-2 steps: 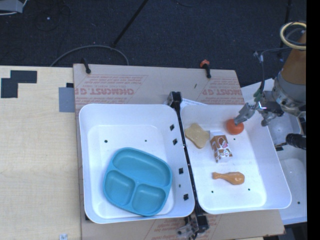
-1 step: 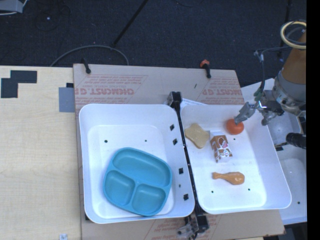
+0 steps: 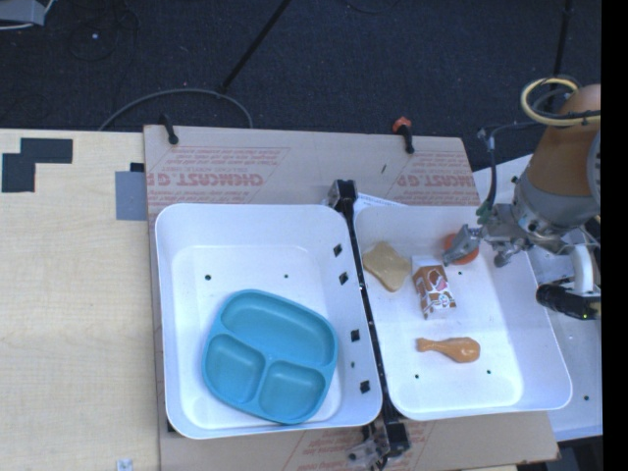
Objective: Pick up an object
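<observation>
- In the right bin (image 3: 535, 381) we count four candidates for picking: a small orange-red piece (image 3: 461, 245) near the far right wall, a tan bread-like slab (image 3: 387, 264) toward the divider, a brown-and-white wrapped packet (image 3: 433, 289) in the middle, and an orange drumstick-shaped toy (image 3: 449, 348) nearer to us.
- The orange-red piece lies right at the tip of the end effector (image 3: 461, 250), so we judge it the likeliest target; the other three lie apart from the arm and from each other.
- All four things appear to rest on the bin floor. Nothing looks lifted, so we judge the pick not yet made: closing on a thing and raising it clear is left to do.
- The end effector reaches in from the right and sits low at the right bin's far right part, touching or just above the orange-red piece. We cannot tell how far open it is, nor whether the piece lies inside its grip or merely beside it; the metal parts blur together there.
- The arm's grey wrist (image 3: 535, 219) and orange band (image 3: 564, 160) rise behind it, over the bin's right rim.
- The left bin (image 3: 196, 229) holds a blue divided tray (image 3: 270, 356), well apart from the arm.
- Both bins sit on cardboard (image 3: 245, 170) laid over the table (image 3: 69, 302).
</observation>
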Robot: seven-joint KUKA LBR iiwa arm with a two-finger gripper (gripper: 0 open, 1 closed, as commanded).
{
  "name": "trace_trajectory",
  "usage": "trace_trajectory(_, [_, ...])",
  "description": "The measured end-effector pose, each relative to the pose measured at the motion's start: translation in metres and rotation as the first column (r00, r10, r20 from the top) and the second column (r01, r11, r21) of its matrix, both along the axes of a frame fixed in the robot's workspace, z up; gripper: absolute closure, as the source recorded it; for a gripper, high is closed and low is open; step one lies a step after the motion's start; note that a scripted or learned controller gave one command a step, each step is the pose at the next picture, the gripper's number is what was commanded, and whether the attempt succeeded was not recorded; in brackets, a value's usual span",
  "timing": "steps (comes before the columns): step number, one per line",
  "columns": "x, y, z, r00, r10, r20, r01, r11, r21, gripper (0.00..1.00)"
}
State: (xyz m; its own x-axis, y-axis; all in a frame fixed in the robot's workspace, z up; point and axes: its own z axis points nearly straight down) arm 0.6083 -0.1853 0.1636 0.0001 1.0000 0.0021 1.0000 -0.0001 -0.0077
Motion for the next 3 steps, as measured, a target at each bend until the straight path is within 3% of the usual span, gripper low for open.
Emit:
trace_trajectory(1, [0.001, 0.008, -0.045, 1.000, 0.001, 0.009, -0.001, 1.000, -0.002, 0.00])
trace_trajectory(2, [0.006, 0.008, -0.052, 1.000, 0.002, 0.021, -0.002, 1.000, -0.003, 0.00])
trace_trajectory(3, [0.008, 0.009, -0.040, 1.000, 0.002, 0.026, -0.002, 1.000, 0.000, 1.00])
